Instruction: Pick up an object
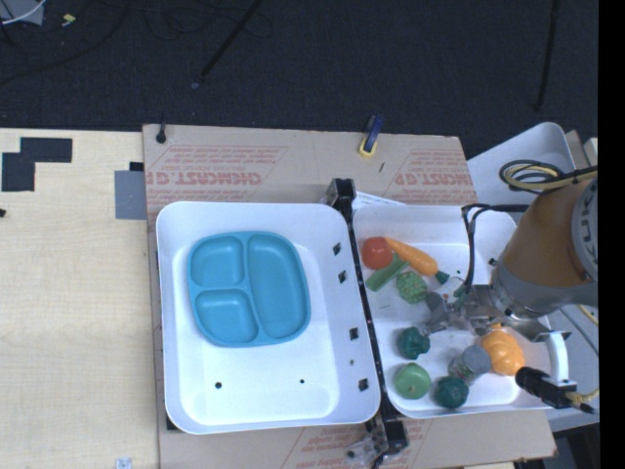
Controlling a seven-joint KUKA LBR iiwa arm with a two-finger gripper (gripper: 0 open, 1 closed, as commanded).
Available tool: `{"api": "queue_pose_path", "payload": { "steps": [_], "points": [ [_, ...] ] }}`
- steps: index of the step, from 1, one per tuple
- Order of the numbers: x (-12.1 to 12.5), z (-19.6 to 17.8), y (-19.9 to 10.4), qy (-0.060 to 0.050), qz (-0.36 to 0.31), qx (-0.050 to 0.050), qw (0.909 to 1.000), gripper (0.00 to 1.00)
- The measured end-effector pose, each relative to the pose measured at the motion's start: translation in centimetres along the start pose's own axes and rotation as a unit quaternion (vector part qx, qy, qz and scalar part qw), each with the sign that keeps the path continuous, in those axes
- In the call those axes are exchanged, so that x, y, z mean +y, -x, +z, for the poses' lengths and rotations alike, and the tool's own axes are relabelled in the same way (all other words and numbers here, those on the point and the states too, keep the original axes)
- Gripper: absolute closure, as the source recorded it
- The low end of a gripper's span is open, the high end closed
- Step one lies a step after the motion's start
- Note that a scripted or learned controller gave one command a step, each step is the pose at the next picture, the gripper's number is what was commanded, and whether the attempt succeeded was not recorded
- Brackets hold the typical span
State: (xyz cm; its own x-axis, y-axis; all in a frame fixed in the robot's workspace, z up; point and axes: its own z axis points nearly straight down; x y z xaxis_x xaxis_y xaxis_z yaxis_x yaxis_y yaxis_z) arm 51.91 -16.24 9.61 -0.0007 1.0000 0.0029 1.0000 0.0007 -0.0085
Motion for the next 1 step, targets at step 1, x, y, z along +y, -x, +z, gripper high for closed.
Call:
{"api": "queue_pose_path", "payload": {
  "steps": [1],
  "points": [
    [-0.03, 0.93, -0.08, 0.002, 0.001, 0.000, 1.0000, 0.00]
  ]
}}
